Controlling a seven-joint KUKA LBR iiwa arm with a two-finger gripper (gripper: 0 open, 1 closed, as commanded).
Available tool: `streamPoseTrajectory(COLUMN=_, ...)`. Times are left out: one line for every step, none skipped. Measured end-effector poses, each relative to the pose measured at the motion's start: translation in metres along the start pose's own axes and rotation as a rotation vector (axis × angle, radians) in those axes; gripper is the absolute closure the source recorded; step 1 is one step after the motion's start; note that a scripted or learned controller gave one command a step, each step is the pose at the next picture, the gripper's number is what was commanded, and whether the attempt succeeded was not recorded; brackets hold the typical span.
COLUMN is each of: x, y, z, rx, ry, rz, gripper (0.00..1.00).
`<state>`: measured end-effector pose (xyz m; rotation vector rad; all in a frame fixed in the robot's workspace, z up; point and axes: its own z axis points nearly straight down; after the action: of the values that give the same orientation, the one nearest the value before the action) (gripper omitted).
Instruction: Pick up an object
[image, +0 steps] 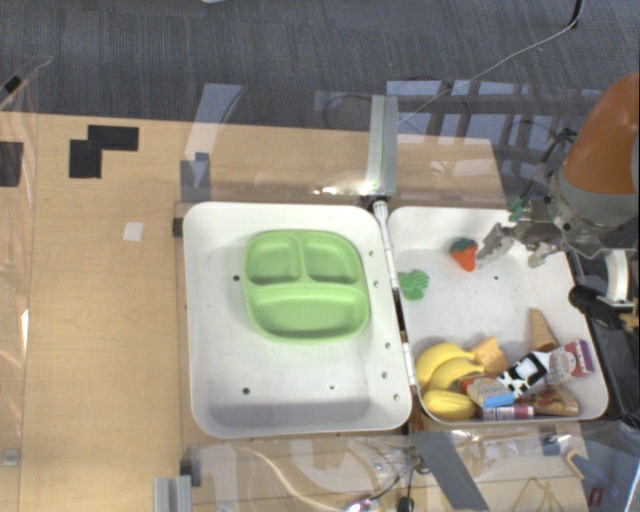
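You're looking at a light wooden surface (90, 300) that carries two shallow white bins side by side — the left bin (215, 390) and the right bin (470, 310), their inner edges touching along a metal strip. Black square markings (100, 148) sit flat on the surface near its far left corner, and a small pale patch (133, 232) lies just below them — well apart from the bins.

Both bins (200, 300) are white. A pale green divided plate (305, 284) sits in the left one. Toward the right bin's near edge lie yellow bananas (445, 368) and a black-and-white patterned piece (522, 375); an orange-red strawberry (463, 254) with a green top lies near its far edge.
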<state>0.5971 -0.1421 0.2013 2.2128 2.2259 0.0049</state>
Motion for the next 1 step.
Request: streamPoseTrajectory(x=-0.011, y=0.0742, z=0.1129, rx=-0.006, ry=-0.002, rz=0.004, gripper=0.0)
